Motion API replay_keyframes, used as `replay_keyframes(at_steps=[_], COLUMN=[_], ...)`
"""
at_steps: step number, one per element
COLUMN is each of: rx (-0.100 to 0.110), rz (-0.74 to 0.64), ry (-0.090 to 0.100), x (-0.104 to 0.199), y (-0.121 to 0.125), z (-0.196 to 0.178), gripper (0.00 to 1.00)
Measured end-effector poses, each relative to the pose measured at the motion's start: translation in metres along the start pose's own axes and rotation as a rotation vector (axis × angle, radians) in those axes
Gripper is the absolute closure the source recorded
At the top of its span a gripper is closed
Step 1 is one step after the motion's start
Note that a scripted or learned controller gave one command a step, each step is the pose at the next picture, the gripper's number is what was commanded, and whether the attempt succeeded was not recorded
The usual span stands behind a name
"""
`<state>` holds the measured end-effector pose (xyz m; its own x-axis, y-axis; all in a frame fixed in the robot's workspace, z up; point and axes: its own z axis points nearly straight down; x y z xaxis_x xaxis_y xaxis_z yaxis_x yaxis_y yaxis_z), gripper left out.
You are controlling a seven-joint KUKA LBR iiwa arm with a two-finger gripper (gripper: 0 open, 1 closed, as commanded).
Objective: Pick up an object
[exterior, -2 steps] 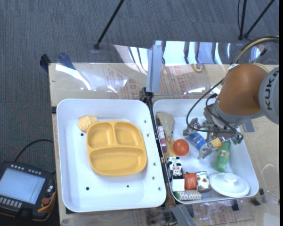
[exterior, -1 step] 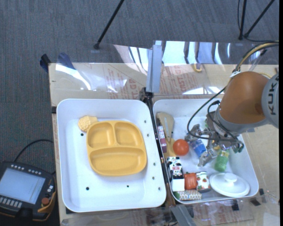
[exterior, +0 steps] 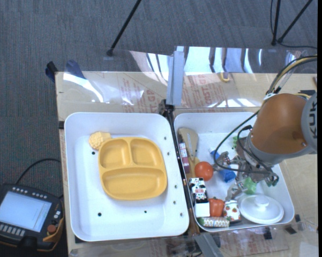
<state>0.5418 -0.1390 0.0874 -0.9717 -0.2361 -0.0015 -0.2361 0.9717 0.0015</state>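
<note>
The pincer (exterior: 241, 183), whose grip I cannot tell, hangs low over the right bin (exterior: 287, 197), probably hunting among clutter at the yellow tray's (exterior: 133, 168) three o'clock.

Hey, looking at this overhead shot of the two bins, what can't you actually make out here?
- Gripper, camera view: the arm's orange band hides most of it; what lies beneath cannot be told.
- Green thing by the white lid: half covered by the gripper, too small to identify.
- Blue thing in the right bin: partly behind cables.
- Small boxes near the front wall: print too small to read.
</note>
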Motion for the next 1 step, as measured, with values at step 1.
replay_keyframes(at_steps=[1], rx=[-0.001], rz=[-0.006], ry=[-0.002], x=[-0.0018], y=[0.0018], z=[-0.0095], gripper=[1.0])
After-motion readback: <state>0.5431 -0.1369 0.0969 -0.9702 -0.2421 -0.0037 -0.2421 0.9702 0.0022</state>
